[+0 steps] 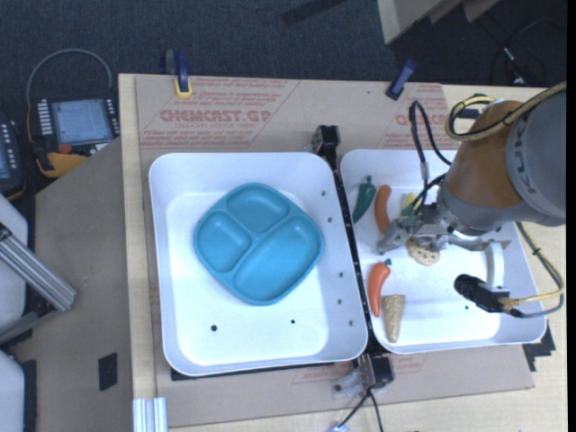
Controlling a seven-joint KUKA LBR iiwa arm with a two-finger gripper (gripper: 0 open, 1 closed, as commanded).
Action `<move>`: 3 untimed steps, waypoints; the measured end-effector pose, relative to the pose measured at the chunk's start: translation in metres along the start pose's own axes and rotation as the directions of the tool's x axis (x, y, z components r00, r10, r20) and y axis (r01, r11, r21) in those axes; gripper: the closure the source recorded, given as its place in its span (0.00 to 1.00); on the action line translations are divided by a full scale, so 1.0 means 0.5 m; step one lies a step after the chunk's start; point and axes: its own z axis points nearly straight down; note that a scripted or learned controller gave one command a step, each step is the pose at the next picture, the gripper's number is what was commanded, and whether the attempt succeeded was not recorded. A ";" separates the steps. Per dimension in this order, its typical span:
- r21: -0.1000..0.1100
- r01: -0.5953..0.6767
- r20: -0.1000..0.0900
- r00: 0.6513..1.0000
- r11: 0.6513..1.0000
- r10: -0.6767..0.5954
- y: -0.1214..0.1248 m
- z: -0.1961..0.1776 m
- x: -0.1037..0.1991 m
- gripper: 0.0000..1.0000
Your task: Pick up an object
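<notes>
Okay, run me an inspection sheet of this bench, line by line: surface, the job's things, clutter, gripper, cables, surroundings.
Surface: cardboard-covered bench bearing two shallow white bins, left bin and right bin.
Job's things: in the right bin, a green pepper, an orange carrot beside it, another carrot, a tan cone and a pale round piece.
Clutter: blue divided plate in the left bin.
Gripper: gripper low over the right bin; finger state unclear.
Cables: black cable along the arm; yellow-tipped lead.
Surroundings: handheld pendant on dark carpet; blue clamps at the bench's far edge.
</notes>
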 end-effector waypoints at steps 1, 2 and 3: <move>-0.011 -0.003 0.007 1.000 1.000 0.003 0.005 -0.031 -0.006 1.00; -0.002 0.000 -0.001 1.000 1.000 0.000 -0.004 -0.120 -0.005 1.00; -0.006 0.002 -0.001 1.000 1.000 -0.002 0.002 -0.248 -0.003 1.00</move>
